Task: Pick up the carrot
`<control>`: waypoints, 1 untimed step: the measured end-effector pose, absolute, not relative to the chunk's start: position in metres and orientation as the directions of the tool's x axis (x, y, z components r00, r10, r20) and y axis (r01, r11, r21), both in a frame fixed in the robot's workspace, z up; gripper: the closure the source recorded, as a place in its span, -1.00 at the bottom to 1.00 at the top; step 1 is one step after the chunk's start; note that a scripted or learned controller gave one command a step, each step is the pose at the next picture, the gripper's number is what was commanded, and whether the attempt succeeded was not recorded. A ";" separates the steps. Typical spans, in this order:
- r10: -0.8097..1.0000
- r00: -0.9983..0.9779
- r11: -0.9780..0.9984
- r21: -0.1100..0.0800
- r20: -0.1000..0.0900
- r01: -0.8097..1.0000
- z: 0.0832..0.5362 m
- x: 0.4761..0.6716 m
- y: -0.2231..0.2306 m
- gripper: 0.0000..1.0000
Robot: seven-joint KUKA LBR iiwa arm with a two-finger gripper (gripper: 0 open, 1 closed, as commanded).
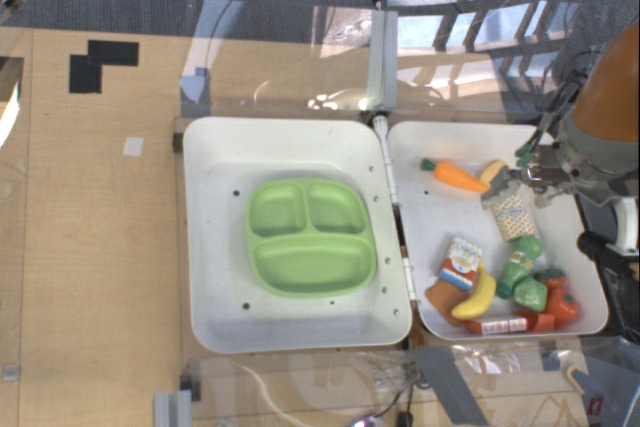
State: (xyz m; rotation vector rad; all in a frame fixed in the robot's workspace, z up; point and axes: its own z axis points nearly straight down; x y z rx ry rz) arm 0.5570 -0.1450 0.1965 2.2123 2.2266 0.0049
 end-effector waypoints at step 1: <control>0.994 -0.106 0.106 0.006 0.000 0.994 0.226 0.582 -0.130 -1.00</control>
